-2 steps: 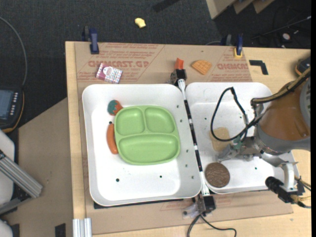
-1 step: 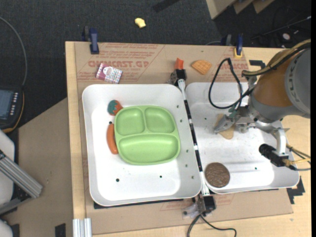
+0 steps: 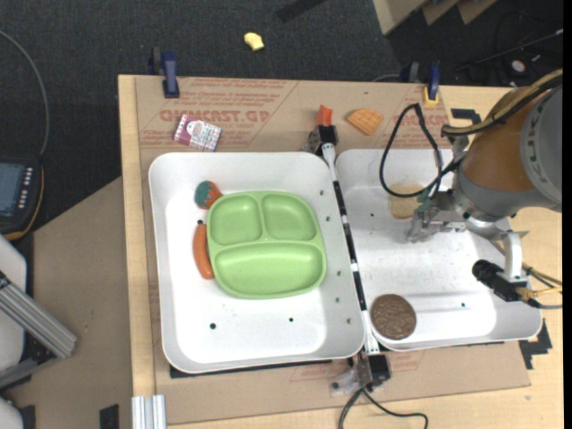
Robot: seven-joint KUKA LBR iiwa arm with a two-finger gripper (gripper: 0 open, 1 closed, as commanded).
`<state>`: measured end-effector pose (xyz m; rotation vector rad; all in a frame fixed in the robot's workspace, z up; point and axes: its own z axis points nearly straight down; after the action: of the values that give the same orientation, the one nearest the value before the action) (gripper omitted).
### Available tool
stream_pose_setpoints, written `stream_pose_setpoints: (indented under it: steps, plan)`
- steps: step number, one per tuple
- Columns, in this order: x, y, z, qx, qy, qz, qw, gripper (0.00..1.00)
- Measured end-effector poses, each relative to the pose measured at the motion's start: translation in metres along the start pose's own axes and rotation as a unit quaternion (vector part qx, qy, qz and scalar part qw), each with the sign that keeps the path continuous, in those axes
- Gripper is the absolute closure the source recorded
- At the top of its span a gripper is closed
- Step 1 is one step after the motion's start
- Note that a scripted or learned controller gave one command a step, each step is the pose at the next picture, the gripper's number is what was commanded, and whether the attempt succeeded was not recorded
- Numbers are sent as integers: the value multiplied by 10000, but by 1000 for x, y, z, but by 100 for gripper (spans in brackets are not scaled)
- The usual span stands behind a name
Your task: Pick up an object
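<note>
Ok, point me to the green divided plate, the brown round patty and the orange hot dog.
green divided plate (image 3: 265, 268), camera view, floor of its large lower compartment.
brown round patty (image 3: 393, 316), camera view, middle of its top face.
orange hot dog (image 3: 202, 250), camera view, middle of its length.

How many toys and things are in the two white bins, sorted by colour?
Green: 1, the divided plate
Orange: 1, the long sausage-shaped toy beside the plate
Orange and teal: 1, the small round toy at the plate's top left corner
Brown: 1, the round patty in the right bin
Tan: 1, the piece by the pincer
Total: 5
</note>
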<state>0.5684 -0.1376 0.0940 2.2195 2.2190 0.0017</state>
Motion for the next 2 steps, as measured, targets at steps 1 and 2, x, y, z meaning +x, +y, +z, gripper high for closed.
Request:
stream_pose_setpoints:
  steps: [1,2]
  plan:
    - [-84,-11,-104,-11,-15,14,10000,100]
    - [-26,-9,-111,19,9,5,10000,100]
